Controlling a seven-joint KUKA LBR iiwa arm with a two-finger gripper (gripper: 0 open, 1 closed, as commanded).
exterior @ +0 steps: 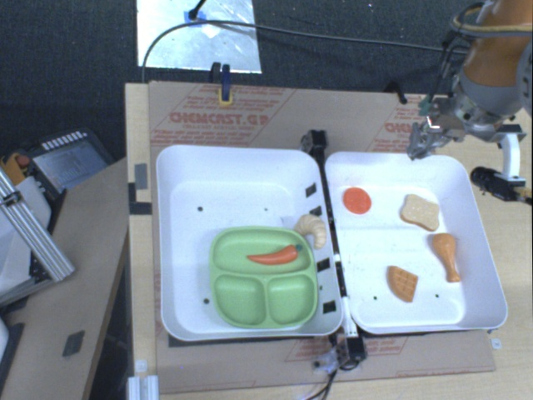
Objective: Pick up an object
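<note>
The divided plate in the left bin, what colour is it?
Light green plate, seen clearly in the camera view.

The cardboard sheet [250,115] under the two bins carries red print — "CHEMCAST GP" reads fairly clearly behind the left bin [179,169], set between red diagonal stripes. The same red lettering repeats behind the right bin [479,215] and along the sheet's near edge — too broken there to read.

camera view: fixed above bench | slanted downward | mid-distance | both white bins [241,161] framed
</note>
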